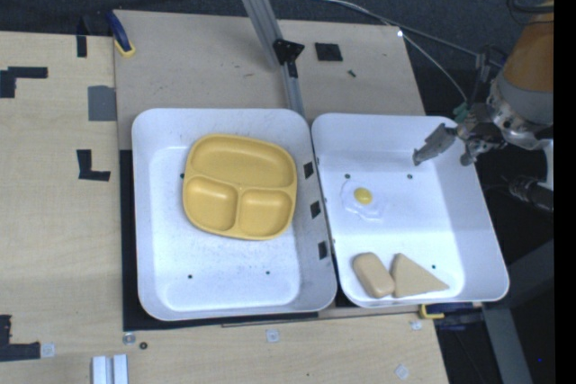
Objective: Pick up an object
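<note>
Bread pieces (396,274) well below jaws (447,146)

arm: in from right, wrist low | gripper (447,148): fingers spread apart, nothing between

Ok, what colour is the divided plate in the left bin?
Yellow. The divided plate is a plain mustard yellow with three compartments, shown clearly in the camera view.

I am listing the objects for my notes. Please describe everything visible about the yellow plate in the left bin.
The yellow plate looks like matte plastic, a rounded square with three compartments: one wide, two smaller. It lies flat, open side up, slightly rotated, on the floor of the left bin, in its upper half. Nothing lies in it.
</note>
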`<state>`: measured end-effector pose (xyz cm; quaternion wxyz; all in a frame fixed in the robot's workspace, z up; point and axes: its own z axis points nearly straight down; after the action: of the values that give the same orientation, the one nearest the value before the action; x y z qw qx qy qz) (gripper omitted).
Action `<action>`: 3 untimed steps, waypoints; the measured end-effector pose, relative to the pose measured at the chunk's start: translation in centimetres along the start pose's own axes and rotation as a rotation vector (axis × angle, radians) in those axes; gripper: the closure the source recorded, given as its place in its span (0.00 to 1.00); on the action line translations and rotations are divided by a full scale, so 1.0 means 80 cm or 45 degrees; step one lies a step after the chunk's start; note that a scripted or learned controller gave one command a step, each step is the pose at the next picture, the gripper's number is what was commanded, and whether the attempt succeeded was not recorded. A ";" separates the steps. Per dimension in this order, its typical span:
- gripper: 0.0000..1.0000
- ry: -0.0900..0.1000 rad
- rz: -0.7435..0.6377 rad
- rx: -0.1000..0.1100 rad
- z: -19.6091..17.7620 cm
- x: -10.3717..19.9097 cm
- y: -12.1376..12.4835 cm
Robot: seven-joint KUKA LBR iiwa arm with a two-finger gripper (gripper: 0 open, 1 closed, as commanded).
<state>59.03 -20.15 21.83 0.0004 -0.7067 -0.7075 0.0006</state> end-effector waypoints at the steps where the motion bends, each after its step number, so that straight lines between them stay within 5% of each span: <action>1: 0.00 0.001 0.000 0.007 0.081 0.001 0.001; 2: 0.00 0.000 0.000 0.006 0.154 -0.004 0.009; 3: 0.00 -0.002 -0.001 -0.003 0.164 -0.004 0.011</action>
<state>59.89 -20.50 8.71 -0.0011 -0.7066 -0.7076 0.0004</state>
